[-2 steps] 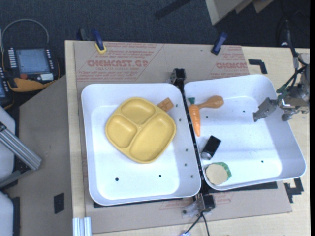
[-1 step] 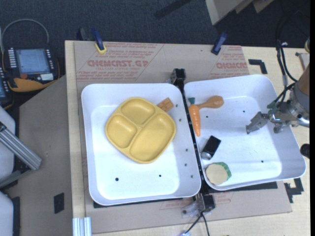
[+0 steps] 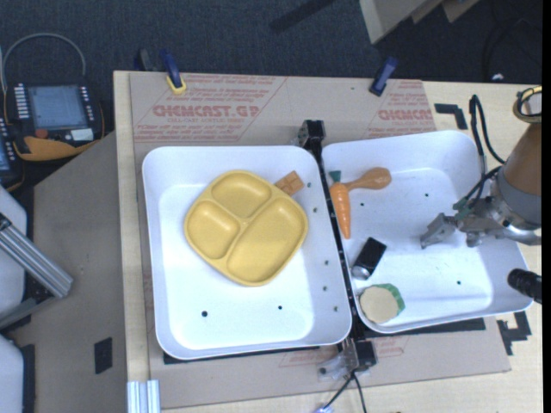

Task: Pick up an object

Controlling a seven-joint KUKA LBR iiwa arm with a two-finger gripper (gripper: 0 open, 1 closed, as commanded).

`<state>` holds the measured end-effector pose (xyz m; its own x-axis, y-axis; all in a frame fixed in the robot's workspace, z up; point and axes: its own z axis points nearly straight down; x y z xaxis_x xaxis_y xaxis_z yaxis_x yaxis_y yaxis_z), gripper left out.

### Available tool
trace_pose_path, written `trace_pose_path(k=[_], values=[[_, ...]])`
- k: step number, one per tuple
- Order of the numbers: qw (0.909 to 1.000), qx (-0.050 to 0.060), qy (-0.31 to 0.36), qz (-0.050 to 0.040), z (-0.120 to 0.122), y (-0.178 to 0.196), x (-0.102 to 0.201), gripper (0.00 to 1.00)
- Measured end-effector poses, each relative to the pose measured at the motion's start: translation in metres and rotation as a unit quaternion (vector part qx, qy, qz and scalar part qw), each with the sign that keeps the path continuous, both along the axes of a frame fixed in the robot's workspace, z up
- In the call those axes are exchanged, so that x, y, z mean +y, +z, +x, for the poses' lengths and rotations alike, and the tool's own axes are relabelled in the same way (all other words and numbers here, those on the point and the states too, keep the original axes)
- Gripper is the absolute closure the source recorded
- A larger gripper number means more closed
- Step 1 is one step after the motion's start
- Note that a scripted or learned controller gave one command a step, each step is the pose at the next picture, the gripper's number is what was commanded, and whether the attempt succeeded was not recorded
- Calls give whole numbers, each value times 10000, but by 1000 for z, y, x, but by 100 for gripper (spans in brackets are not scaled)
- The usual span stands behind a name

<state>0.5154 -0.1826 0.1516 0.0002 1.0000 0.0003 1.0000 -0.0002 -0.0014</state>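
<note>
Jaws (image 3: 452, 229): seen spread open over the right bin (image 3: 430, 157), nothing held between them.
Carrot (image 3: 342, 208): laid along the right bin's left wall, beside a wooden spoon (image 3: 365, 180).
Black block (image 3: 369, 256): placed below the carrot, above a round cream-and-green piece (image 3: 380, 303).
Left bin (image 3: 172, 256): occupied by a yellow divided plate (image 3: 246, 227).

Robotics lab – teach pendant (image 3: 53, 119) beside bench; clamped cardboard (image 3: 284, 101); loose cables.

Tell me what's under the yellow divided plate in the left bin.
An orange-brown piece pokes out from beneath the yellow divided plate at its upper right edge. The plate covers the rest of it and the left bin floor below.
</note>
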Motion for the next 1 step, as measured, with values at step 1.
trace_pose_path(k=[1], values=[[10000,7,-2,-3,-2,-51,10,0]])
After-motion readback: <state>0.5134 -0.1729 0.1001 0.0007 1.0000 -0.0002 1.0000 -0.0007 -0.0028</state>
